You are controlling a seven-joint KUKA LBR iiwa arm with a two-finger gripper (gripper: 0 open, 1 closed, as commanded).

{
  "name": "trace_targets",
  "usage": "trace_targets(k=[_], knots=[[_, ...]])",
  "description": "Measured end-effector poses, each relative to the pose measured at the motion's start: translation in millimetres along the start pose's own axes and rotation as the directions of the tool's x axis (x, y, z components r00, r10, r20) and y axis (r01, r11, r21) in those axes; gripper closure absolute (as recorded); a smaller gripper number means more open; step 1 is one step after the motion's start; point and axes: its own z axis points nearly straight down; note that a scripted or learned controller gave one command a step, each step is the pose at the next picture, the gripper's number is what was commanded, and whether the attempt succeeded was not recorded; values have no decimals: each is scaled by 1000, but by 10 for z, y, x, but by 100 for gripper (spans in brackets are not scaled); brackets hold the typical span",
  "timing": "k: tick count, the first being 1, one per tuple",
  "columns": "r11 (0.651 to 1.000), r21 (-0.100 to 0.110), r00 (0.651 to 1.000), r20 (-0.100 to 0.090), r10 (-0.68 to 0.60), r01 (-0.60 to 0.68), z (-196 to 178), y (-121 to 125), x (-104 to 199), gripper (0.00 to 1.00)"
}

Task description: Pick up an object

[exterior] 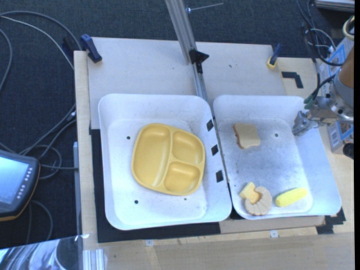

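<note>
The right bin (315,151) holds a tan slice of toy bread (246,135) near its upper left. Along its front edge lie a round tan biscuit (259,204) with a small yellow cheese piece (250,193) on its left side, and a yellow corn cob (291,196) to their right. My gripper (302,124) hangs over the bin's upper right part, well to the right of the bread, with nothing seen between its fingers. The arm comes in from the right edge.
The left bin (112,151) holds a yellow divided plate (167,158). A metal pole (183,24) slants up from the back, between the bins. Blue clamps (90,47) sit at the bench's back corners. Cables lie on the floor at the left.
</note>
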Motion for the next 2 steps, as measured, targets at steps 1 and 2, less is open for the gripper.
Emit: trace_targets(k=[1,2], knots=[[1000,0,1000,0,0,0,-467,-46,-3,100],[1000,10,1000,-6,-4,5,-324,-60,571,100]])
